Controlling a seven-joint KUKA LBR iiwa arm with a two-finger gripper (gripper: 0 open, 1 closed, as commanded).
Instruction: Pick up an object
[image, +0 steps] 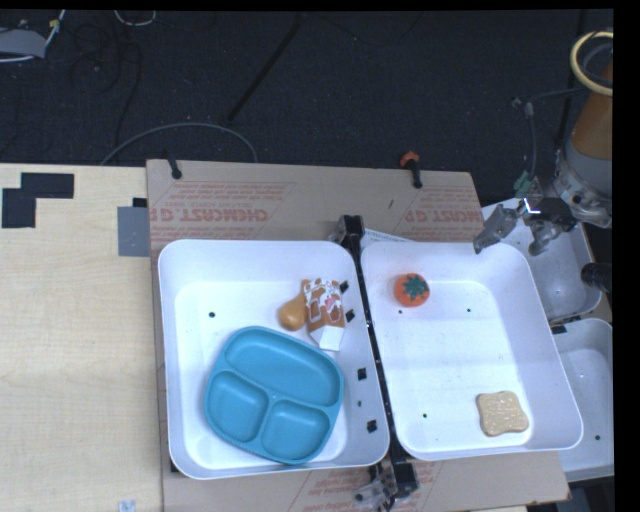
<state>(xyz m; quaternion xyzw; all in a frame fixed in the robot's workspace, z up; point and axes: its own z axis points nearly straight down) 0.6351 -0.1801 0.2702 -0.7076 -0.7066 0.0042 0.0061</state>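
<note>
Orange-red toy tomato in right bin, well apart from spread, empty fingers beyond bin's rim.

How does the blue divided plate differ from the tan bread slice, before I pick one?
The blue three-compartment plastic plate lies in the left white bin; the tan toast-shaped slice lies in the right white bin. The plate is far larger and has raised rims; the slice is small and flat. Both lie apart from the gripper.
</note>
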